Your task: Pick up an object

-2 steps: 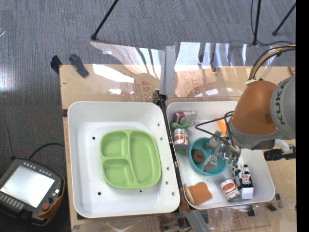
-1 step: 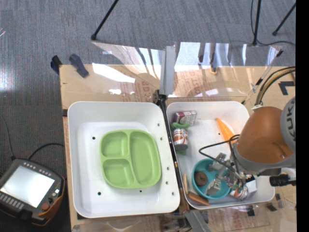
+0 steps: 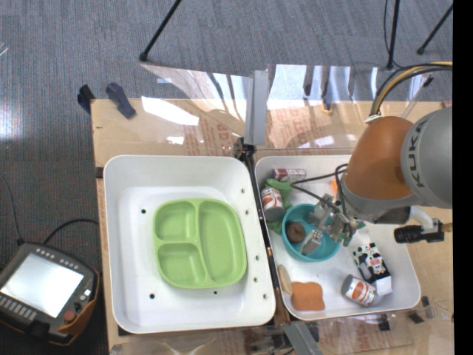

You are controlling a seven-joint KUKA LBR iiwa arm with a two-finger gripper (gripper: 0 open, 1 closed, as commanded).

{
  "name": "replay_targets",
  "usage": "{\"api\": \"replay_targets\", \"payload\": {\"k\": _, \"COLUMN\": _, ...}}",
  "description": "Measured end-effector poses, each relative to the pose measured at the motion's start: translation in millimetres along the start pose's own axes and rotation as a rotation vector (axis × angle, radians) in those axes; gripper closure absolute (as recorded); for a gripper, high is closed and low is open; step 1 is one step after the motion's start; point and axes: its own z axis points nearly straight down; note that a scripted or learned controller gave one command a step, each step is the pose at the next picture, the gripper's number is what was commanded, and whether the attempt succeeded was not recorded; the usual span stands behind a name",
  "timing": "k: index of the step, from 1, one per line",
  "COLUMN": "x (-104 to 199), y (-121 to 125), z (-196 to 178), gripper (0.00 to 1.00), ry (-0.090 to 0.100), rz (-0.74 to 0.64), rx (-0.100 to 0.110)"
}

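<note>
While the grey arm (image 3: 414,168) reaches in from three o'clock, its gripper (image 3: 323,230) is seen poised over the teal bowl (image 3: 295,248) in the right bin (image 3: 403,302), fingers slightly parted and gripping nothing; a brown object (image 3: 295,232) is seen at the bowl's nine o'clock.

Both bins, left (image 3: 126,198) and right (image 3: 403,276), appear as smooth white plastic with a slight sheen. The green divided plate (image 3: 199,242) looks to be matt plastic; the teal bowl (image 3: 310,251) is seen as glossier plastic. Two cans (image 3: 272,200) (image 3: 360,291) show metallic rims and printed labels. The bench (image 3: 185,128) reads as pale wood under glare. The gripper (image 3: 327,226) is noted as bare grey metal.
</note>
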Motion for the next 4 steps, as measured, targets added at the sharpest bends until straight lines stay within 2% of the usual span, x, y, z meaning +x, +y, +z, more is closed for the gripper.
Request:
{"api": "replay_targets", "payload": {"k": 1, "x": 0, "y": 1, "z": -10, "gripper": 1.00, "ry": 0.000, "rz": -0.004, "rx": 0.001}}
{"api": "replay_targets", "payload": {"k": 2, "x": 29, "y": 63, "z": -144, "gripper": 1.00, "ry": -0.011, "rz": -0.036, "rx": -0.007}}
{"api": "replay_targets", "payload": {"k": 3, "x": 17, "y": 23, "z": -1, "gripper": 1.00, "ry": 0.000, "rz": -0.192, "rx": -0.001}}
{"api": "replay_targets", "payload": {"k": 4, "x": -58, "y": 44, "z": 0, "gripper": 1.00, "ry": -0.001, "rz": -0.119, "rx": 0.000}}
